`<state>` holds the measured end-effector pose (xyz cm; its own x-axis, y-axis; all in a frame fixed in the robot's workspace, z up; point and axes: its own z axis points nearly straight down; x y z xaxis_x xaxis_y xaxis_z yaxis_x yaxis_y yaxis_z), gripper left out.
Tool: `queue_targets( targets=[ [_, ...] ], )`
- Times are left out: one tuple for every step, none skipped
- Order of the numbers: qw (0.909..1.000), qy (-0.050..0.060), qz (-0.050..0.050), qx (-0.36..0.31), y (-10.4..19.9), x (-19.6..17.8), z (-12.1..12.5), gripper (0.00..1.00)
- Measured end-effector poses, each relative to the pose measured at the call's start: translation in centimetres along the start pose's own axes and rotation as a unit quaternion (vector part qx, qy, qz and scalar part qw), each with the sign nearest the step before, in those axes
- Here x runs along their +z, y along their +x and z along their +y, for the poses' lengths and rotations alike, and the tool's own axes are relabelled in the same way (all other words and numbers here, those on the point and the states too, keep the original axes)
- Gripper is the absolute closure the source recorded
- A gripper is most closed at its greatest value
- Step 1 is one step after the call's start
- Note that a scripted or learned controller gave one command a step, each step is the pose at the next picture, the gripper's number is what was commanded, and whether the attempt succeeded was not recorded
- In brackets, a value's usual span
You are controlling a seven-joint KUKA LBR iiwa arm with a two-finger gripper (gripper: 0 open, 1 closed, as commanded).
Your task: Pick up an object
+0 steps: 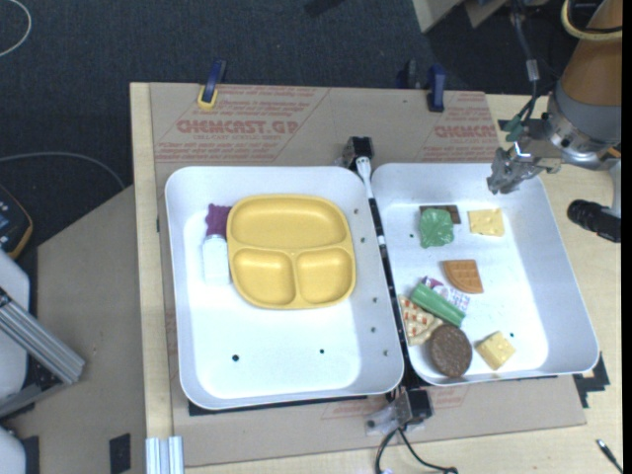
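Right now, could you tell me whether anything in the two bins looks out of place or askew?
Mostly tidy. In the left bin, a white bottle and a purple item are wedged beside the yellow divided tray. In the right bin, the green piece lies askew across the waffle.

- A green leafy piece point(435, 228) lay flat near the back of the right bin point(553, 265), partly over a dark brown square point(446, 211).
- A pale yellow cheese-like square point(485, 223) lay just beside it, to its right.
- An orange-brown cracker point(463, 276) lay flat near the bin's middle.
- A green stick point(437, 304) lay slantwise on a pink-and-white packet point(445, 289).
- A red-and-yellow waffle-like piece point(416, 321) lay under the stick's lower end.
- A round dark brown cookie point(450, 351) lay at the front, touching it.
- A small yellow block point(495, 349) lay tilted just right of the cookie.
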<state>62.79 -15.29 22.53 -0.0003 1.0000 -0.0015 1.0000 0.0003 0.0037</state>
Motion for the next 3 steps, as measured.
queue_targets(
  targets=[
    [1.0,0.003,0.002,-0.002,4.1,-0.8,-2.8,1.0],
    [1.0,0.004,0.002,-0.002,9.1,0.5,-5.2,1.0],
    [1.0,0.004,0.002,-0.002,12.9,0.6,-7.9,1.0]
  ],
)
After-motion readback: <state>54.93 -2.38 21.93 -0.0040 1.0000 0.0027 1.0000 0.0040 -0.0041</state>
